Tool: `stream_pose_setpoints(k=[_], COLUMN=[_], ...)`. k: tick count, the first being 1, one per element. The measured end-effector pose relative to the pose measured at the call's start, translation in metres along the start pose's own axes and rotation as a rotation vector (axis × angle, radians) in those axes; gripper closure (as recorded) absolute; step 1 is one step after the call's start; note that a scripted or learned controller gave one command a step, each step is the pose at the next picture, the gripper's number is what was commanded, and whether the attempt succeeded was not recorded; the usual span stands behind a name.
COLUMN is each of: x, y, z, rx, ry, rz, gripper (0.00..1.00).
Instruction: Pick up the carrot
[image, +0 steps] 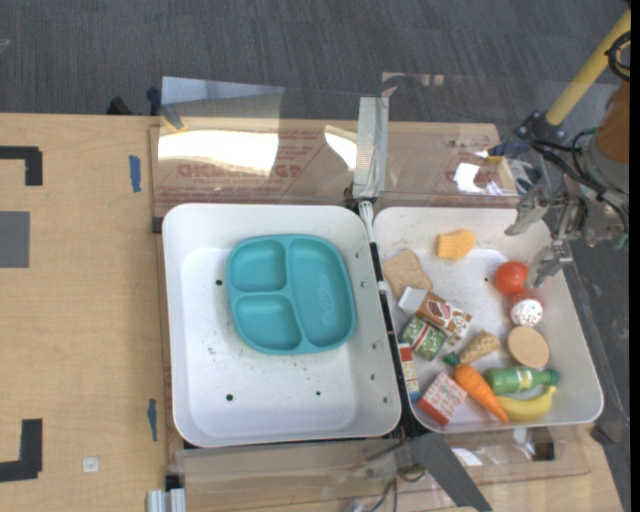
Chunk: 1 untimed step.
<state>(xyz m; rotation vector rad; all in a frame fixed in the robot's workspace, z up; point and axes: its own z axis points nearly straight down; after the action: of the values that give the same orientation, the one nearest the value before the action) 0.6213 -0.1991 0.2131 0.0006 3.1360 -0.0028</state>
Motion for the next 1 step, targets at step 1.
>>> stream_pose_setpoints(k=[1], x=[0.0583], y=[0.0344], z=[0.0896], rx=[-0.004], ry=[0.010], rz=[0.092], gripper=[0.00])
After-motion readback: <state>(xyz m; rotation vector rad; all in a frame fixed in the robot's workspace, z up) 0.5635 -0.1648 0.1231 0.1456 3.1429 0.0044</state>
